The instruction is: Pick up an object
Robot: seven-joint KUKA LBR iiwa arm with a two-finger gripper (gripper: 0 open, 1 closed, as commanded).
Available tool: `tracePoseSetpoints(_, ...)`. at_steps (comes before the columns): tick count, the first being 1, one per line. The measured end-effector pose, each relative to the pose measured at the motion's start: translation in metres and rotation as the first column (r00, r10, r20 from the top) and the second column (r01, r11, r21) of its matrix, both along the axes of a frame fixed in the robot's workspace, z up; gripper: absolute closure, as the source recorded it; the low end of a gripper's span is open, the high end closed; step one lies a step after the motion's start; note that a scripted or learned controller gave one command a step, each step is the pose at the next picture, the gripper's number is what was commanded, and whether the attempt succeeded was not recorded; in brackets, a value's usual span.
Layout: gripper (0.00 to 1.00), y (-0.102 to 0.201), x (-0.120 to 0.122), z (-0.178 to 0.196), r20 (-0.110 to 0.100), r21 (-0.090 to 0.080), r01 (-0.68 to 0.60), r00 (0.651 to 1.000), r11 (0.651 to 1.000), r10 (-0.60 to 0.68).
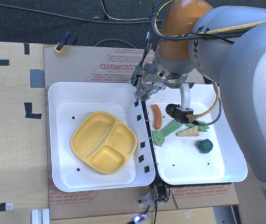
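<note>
The grey arm's two-finger gripper [144, 91] hangs over the bins' shared far edge; its grasp state can't be told. A small orange sausage-shaped toy [156, 116] lies nearby in the right white bin [226, 169].

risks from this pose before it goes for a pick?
1. The gripper hangs right over the divider where the left bin and right bin meet; a straight descent may hit the rims rather than an object.
2. The orange sausage, green broccoli piece and tan wedge lie close together, so a grab could nudge or catch two.
3. The arm's cable loops low over the right bin and might snag items.
</note>
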State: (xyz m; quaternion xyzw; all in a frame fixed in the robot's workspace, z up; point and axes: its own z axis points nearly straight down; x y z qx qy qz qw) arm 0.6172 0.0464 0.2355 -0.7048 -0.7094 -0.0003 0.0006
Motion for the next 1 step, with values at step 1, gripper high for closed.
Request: tracePoseSetpoints(1,1.00,0.0538,0.0068,0.0056,0.000,0.000,0.000,1.000,1.000,0.000)
